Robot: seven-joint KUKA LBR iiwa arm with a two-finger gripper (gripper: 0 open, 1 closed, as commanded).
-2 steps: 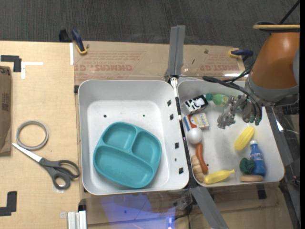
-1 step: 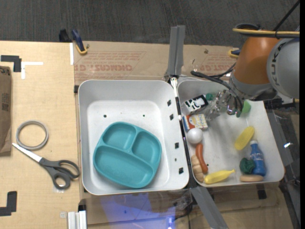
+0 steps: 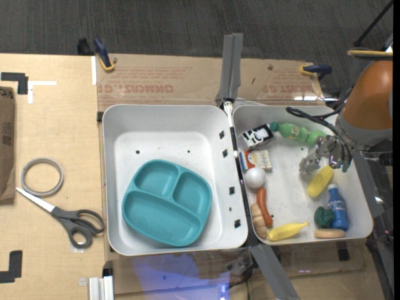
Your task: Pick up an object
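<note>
The fingers [image 3: 314, 159] hang low in the right bin [image 3: 294, 119], near its right side, and I cannot tell if they are open or holding anything. A yellow toy [image 3: 320, 180] lies right under them, just touching or very close. A green bumpy toy [image 3: 301, 132] lies just above them, near the back wall, next to a small black and white thing [image 3: 257, 135]. A blue bottle [image 3: 337, 206] stands just below the yellow toy, with a dark green thing [image 3: 324, 216] beside it. Farther left there is a white ball [image 3: 254, 178], a little box [image 3: 262, 160], a long orange toy [image 3: 264, 207] and a yellow banana [image 3: 287, 230] near the front wall. The grey arm [image 3: 369, 108] with its orange band comes in from the right. The left bin [image 3: 125, 127] holds a teal plate [image 3: 167, 202] with three parts. On the surface [image 3: 50, 124] to the left lie scissors [image 3: 65, 217] and a roll of tape [image 3: 42, 176], well apart from both bins.
</note>
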